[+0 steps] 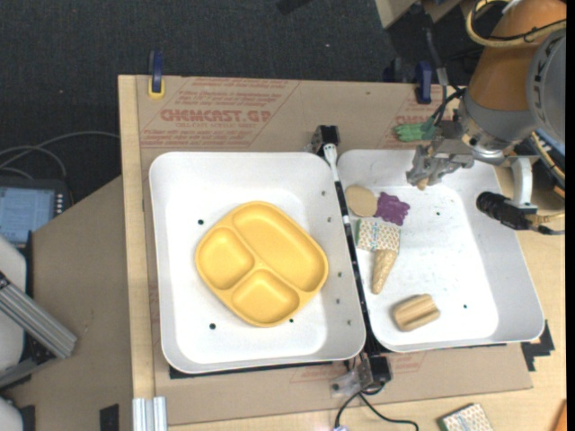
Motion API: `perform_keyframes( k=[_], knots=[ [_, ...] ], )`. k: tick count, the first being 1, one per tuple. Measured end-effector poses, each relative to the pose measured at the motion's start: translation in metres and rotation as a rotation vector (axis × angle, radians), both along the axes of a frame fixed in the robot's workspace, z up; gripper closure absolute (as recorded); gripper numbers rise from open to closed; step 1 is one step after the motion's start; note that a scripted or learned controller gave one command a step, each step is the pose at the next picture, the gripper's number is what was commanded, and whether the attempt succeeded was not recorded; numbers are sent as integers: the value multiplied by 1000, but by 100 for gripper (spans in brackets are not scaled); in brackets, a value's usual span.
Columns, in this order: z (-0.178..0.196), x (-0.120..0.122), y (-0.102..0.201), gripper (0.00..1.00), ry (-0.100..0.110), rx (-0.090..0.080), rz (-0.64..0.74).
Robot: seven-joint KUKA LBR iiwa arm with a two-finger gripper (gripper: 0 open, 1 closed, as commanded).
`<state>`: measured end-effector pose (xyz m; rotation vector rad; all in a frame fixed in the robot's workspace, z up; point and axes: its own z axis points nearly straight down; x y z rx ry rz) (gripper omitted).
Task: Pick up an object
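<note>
Objects: a tan round piece (360, 201), a purple piece (392, 208), a patterned cone (381, 256) and a tan cylinder (414, 312), all in the left part of the right bin (503, 285).
Cone axis: runs top to bottom, narrow tip toward the frame's bottom.
Cylinder axis: roughly left-right, slightly tilted.
Open room: the right bin's right half.
Left bin (171, 241): holds a yellow divided tray (260, 263).
Gripper (429, 174): over the right bin's upper edge, nothing between its fingers; whether the jaws are spread or pressed together cannot be told.

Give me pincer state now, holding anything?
Pincer: above the right bin's far end, nothing seen between its tips; open or closed cannot be told.
</note>
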<state>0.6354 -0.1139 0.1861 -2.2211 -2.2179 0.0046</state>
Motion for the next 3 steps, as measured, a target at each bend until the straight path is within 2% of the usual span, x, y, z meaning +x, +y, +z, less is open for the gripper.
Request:
perform_keyframes(
  k=[1, 2, 3],
  knots=[
    [-2, -50, 45, 100, 2, 2, 3],
    [19, -79, 25, 100, -1, 1, -1],
    [25, -30, 71, 100, -9, -1, 5]
  ],
)
